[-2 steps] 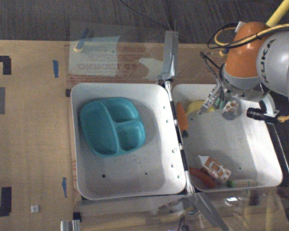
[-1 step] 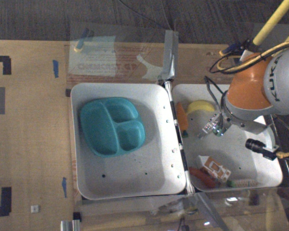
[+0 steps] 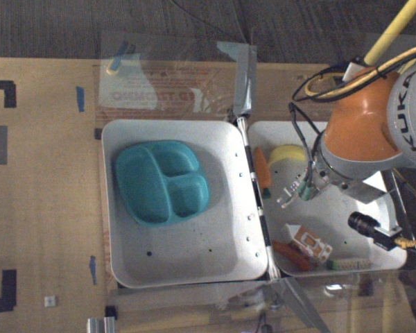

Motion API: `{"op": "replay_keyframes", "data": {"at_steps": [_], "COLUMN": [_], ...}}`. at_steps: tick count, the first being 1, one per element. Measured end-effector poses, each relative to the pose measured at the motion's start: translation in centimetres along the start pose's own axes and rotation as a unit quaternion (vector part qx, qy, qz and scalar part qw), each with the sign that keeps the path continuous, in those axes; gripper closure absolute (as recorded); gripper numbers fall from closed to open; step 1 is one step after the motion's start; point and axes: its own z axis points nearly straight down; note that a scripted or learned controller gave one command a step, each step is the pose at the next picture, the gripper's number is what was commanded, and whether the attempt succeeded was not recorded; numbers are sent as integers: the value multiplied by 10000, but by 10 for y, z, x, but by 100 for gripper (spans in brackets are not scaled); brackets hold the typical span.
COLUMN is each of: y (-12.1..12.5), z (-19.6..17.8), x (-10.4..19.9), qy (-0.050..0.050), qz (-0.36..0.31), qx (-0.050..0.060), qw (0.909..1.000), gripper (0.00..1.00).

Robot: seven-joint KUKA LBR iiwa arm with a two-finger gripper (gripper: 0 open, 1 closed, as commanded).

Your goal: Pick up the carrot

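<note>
**Arm hovers over the right bin, carrot lying at its left wall**

You are looking down on a tan table carrying two shallow white bins side by side. The left bin, in the middle of the frame, holds a teal divided plate. The right bin sits under the grey and orange arm, which enters from the right of the frame and hides much of that bin.

Below the arm's wrist, the pincer hangs over the right bin; you cannot tell whether it is open or closed, and nothing is visibly held.

The carrot lies lengthwise against the right bin's left wall, just left of the pincer, beside a yellow round object. A second orange item and a small printed packet lie near the bin's lower edge.

To do this step well, you would likely bring the pincer left, set it across the carrot's narrow width, and allow for the wall crowding one side.

Readable writing: "KUKA" on the arm at the right edge. The printing on a clear sheet at the upper left is too faint to read.
</note>
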Motion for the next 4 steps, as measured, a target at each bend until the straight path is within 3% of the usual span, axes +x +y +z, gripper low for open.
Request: {"op": "replay_keyframes", "data": {"at_steps": [1,2,3,4], "y": [49,17,-33,43], "z": [0,0,-86,0], "x": [64,63,12,84], "qy": [-7,12,-2,11], "qz": [-520,568,461,-864], "qx": [-5,16,4,14], "qw": [9986,9984,9989,9963], "gripper": [100,100,100,100]}}
